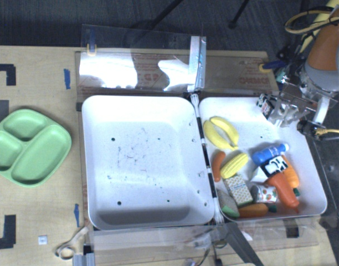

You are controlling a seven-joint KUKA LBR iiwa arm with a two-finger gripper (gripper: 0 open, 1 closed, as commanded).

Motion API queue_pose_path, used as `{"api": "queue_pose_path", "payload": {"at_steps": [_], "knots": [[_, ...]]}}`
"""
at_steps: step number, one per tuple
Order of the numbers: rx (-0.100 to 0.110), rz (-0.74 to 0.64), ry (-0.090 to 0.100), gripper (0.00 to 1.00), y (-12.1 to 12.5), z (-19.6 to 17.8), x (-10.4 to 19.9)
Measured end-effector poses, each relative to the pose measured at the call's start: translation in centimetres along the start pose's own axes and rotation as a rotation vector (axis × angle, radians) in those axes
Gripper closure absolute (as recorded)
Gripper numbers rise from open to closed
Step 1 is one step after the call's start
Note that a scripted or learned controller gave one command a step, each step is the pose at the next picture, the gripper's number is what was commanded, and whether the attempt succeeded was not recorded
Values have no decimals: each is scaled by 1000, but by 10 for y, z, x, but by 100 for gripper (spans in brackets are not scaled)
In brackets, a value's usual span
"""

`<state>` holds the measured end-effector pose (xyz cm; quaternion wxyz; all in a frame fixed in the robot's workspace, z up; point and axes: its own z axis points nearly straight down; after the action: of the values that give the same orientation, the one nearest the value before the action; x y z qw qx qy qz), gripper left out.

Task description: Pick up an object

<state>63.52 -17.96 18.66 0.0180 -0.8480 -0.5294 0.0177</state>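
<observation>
The gripper [280, 114] hovers at the right bin's [316, 173] far right corner; its finger state is unclear. The banana [221, 132] lies well toward the bin's left edge.

Two white bins [139, 107], one green plate [28, 147], one banana [221, 132], two carrots [286, 187].

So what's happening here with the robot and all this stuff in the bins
A robot arm reaches in from the right, its gripper poised over the far right corner of the right bin, above the toys. Nothing sits between its fingers. That bin holds a pile of toy food: a banana, a corn cob, a blue bottle, a carrot and a few more. The left bin has no toys in it. A green divided plate sits off to the left on the bench.
</observation>
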Motion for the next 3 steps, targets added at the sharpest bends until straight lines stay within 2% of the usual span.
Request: {"api": "queue_pose_path", "payload": {"at_steps": [1,2,3], "knots": [[-46,62,12,100,-36,-24,29],[-48,-197,7,100,-60,16,10],[-55,-583,-4,100,-18,-146,20]]}}
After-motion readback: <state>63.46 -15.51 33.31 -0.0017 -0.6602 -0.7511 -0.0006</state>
